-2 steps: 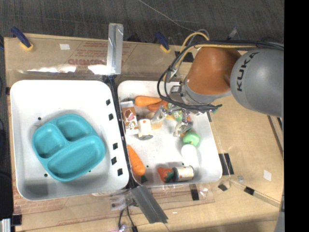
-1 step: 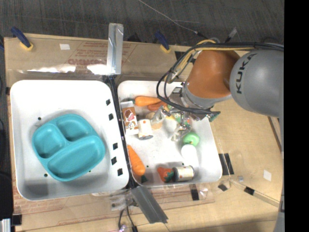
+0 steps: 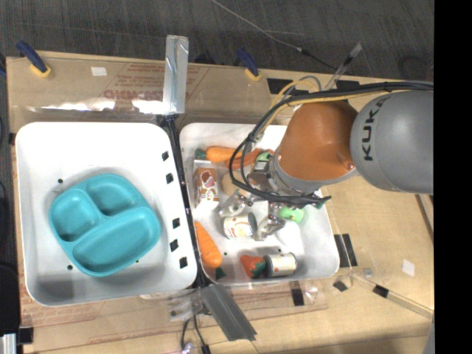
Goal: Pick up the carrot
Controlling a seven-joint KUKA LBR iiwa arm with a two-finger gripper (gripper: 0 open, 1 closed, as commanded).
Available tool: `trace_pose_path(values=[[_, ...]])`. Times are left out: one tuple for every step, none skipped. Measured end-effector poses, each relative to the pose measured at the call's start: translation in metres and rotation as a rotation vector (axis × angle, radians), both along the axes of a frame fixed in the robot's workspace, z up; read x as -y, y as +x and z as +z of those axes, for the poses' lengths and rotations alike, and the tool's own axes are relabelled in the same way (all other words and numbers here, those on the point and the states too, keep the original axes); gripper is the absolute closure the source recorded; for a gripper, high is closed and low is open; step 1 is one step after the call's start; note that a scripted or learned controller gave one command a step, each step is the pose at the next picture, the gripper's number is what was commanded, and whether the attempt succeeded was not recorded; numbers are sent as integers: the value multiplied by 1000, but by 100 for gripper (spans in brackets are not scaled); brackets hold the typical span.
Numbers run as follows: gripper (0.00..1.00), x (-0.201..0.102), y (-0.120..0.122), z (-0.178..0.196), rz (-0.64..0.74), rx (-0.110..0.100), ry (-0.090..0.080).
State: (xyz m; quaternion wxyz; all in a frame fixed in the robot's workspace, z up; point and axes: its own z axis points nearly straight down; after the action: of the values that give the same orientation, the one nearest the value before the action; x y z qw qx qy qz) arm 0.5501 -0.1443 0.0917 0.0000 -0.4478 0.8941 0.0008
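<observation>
Two orange carrots lie in the right bin point(image 3: 318, 251). One carrot point(image 3: 209, 245) rests against the bin's left wall near the front corner. The other carrot point(image 3: 223, 154) lies along the back wall, partly under the arm's cables. My gripper point(image 3: 253, 212) hangs over the middle of the bin, open, with its fingers point(image 3: 236, 200) spread above a small white container point(image 3: 237, 228). Nothing orange is between the fingers. The front carrot is about a hand's width to the left of the gripper and nearer the front.
In the right bin there are also a printed packet point(image 3: 206, 183), a green piece point(image 3: 292, 214), a red and green item point(image 3: 251, 265) and a small can point(image 3: 281, 262). A teal divided plate point(image 3: 105, 221) sits in the left bin point(image 3: 37, 161).
</observation>
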Motion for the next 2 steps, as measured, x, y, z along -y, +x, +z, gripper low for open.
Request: trace_pose_path(values=[[0,2,72,4,53,4,-1],[0,63,91,2,579,3,3]])
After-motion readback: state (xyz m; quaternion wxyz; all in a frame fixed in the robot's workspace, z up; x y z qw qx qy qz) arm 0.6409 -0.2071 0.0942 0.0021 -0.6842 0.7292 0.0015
